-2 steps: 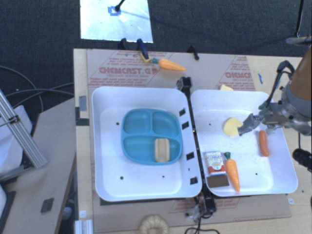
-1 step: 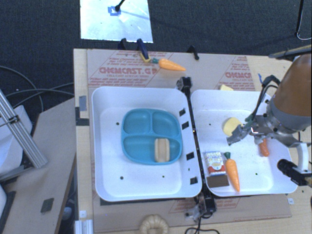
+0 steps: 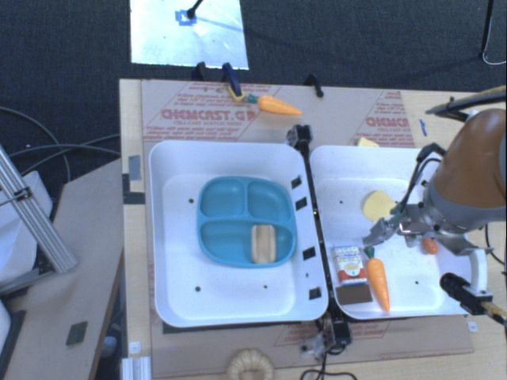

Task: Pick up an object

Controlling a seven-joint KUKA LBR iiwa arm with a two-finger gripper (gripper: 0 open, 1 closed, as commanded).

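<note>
Gripper (image 3: 379,234): low over the right bin, near its middle; fingers spread apart, gripping nothing.
Arm (image 3: 473,176): grey with orange upper part, entering from the right.
Count: two white bins; two carrots; one yellow disc; one small carton; one dark block; one blue plate; one bread piece.
Carrot in bin (image 3: 378,282): just below the gripper, lying lengthwise beside the small carton (image 3: 348,263), tip toward the near wall; dark block (image 3: 354,294) under the carton.
Yellow disc (image 3: 379,205): just above the gripper.
Right bin (image 3: 348,169): bare floor toward the far wall.
Left bin (image 3: 178,212): blue plate (image 3: 230,212) central, bread piece (image 3: 263,243) in one compartment.
Second carrot (image 3: 276,106): outside the bins, on the board behind.
</note>
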